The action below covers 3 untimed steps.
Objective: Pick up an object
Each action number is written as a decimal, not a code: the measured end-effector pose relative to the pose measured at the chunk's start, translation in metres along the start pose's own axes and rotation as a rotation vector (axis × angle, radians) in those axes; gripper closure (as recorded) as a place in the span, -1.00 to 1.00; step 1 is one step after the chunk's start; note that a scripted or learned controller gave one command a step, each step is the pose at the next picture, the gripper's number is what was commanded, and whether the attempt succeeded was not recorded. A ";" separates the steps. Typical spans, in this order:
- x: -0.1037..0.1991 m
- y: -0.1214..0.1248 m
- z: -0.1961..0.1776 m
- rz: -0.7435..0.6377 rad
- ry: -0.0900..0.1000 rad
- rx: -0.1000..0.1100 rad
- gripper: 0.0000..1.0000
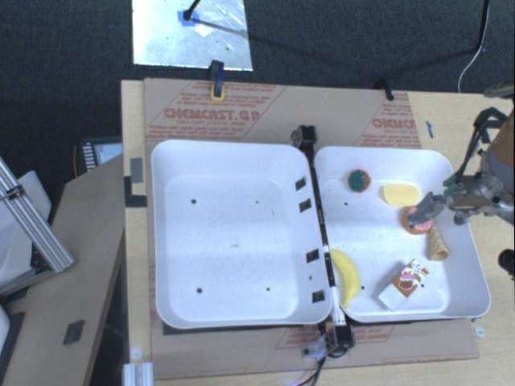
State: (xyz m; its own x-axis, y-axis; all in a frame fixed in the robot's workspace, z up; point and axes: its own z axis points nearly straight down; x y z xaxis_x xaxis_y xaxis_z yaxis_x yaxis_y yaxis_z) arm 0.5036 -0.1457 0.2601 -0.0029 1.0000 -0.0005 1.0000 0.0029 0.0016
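Gripper (425, 209) position: low over the right bin (463, 296), above a small pink-red object (418, 220) that lies near that bin's far right wall. Finger state cannot be determined; the tip is blurred against the object, and no object is seen held between the fingers.

Target location, relative to the pink-red object:
- Pale yellow flat piece (400, 194): just beside it, on the far side.
- Tan cone-shaped piece (437, 244): just beside it, on the near side.
- Green-and-orange round item (358, 180): further off, toward the bin divider.
- Banana (347, 276): well apart, against the divider at the near side.
- White-and-red box (406, 284): near the front wall, apart from the cone.

The left bin (173, 296) carries no items of interest.

Handling assessment (judgement): the pink-red object appears to be a small toy item, probably light and rigid, possibly smooth enough to slip. Its exact shape is too small to tell. Recommended hold is across its narrowest width at mid-body, with the fingers straddling it squarely. Close neighbours on two sides leave little clearance, so a finger may land on the cone or the yellow piece and push the target aside.
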 end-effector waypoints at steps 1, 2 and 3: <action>0.000 0.000 0.000 0.000 0.000 0.000 -1.00; 0.077 0.000 -0.084 -0.011 0.002 -0.011 -1.00; 0.106 -0.018 0.037 0.000 0.003 0.009 -1.00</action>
State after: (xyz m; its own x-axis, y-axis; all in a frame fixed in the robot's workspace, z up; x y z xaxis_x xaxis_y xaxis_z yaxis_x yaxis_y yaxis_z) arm 0.4855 -0.0403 0.2234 -0.0028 1.0000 0.0022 1.0000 0.0029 -0.0077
